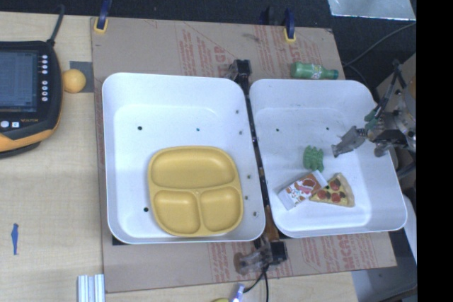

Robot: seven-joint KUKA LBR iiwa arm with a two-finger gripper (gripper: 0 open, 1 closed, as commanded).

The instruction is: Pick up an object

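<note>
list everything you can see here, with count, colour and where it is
bins: 2, white, side by side on the cardboard sheet
tray: 1, yellow, three compartments, in the left bin, near side
green toy: 1, green, in the right bin, near its middle
carton: 1, white and red, in the right bin, below the green toy
pizza slice: 1, orange with red spots, right bin, touching the carton's right side
bottle: 1, green, lying on the cardboard behind the right bin
ball: 1, orange, on the bench left of the left bin
pendant: 1, black and orange, far left of the bench
clamps: 2, blue and yellow, far edge of the cardboard
gripper: 1, grey, over the right bin's right side
</note>
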